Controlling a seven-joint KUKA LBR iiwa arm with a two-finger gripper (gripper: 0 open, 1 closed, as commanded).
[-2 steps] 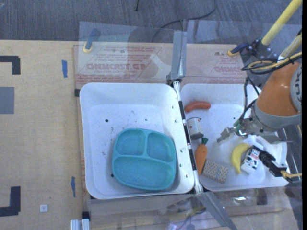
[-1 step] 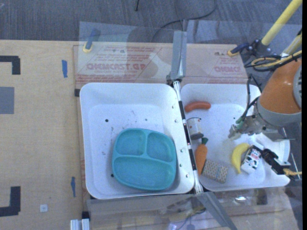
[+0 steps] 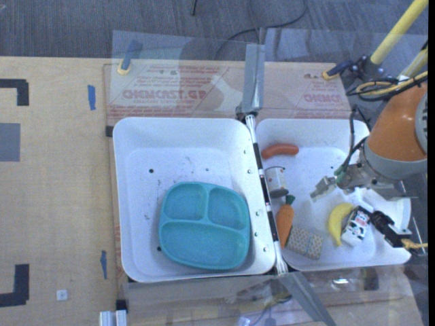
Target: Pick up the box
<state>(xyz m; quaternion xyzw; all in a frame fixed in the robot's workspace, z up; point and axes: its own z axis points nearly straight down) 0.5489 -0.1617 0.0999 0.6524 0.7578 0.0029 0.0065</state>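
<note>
1. Up-frame and to the right of the yellow plastic banana hangs the grey arm with its orange band. Its gripper sits just up-frame of the banana, and I cannot tell whether the pincer is apart or together.
2. Far left of the banana, in the other bin, lies a teal divided plastic plate.
3. Left of the banana, an orange toy carrot lies along the bin wall.
4. Down-left of the banana sits a tan speckled block.
5. Touching the banana's right side, as far as I can see, is the small white cardboard box with black and red print. I judge it light, stiff but crushable. I'd grip across its short sides, clear of the banana, with gentle pressure.
</note>
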